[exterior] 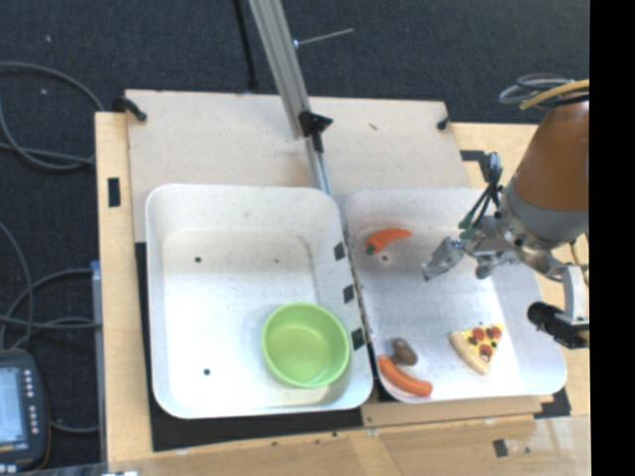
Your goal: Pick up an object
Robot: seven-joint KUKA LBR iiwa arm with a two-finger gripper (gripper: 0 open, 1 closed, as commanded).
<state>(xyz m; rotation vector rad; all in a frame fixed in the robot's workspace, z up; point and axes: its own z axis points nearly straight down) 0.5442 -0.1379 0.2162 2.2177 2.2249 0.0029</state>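
We see the gripper (458,261) hanging over the right bin (526,296), its fingers spread open with nothing between them. A carrot (386,238) lies just to its left, apart from it. A pizza slice (477,347) sits nearer the front, and a small brown thing (403,350) we cannot identify rests beside a hot dog (405,377). The left bin (198,236) holds a green bowl (306,344). The arm's upper part is cut off at the right

We see a lime green bowl (306,343), an orange carrot (387,237), a yellow pizza slice (477,347) dotted red, and an orange-red sausage (405,377) beside a brown lump (403,350).
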